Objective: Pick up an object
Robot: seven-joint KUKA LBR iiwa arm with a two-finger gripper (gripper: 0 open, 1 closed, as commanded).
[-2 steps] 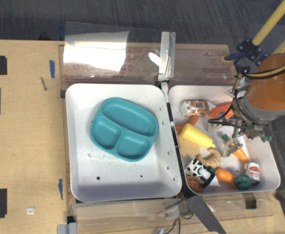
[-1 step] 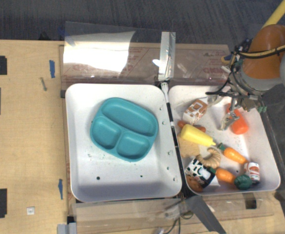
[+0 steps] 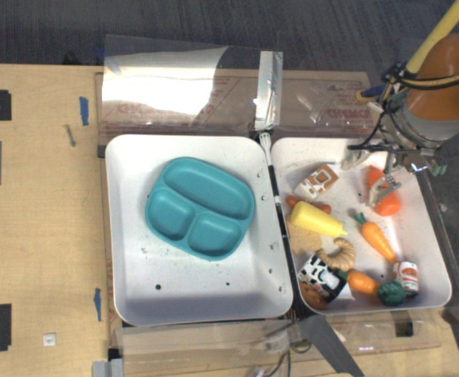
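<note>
My gripper (image 3: 391,163) hangs over the far right part of the right bin (image 3: 441,265), under the grey and orange wrist (image 3: 439,85). Directly below it lies an orange-red toy (image 3: 385,198), close to the gripper; whether they touch I cannot tell. Other toys lie in the same bin: a small orange and white box (image 3: 319,180), a yellow piece (image 3: 315,219), a carrot (image 3: 377,240), a tan twisted piece (image 3: 341,250), a black and white cow-patterned toy (image 3: 317,272), a green piece (image 3: 391,292) and a small can (image 3: 406,274).
The left bin (image 3: 127,289) holds a teal divided plate (image 3: 201,206). A clear plastic sheet (image 3: 166,85) lies behind the bins. The wooden bench (image 3: 33,234) stretches to the left. Cables (image 3: 378,93) hang beside the wrist.
</note>
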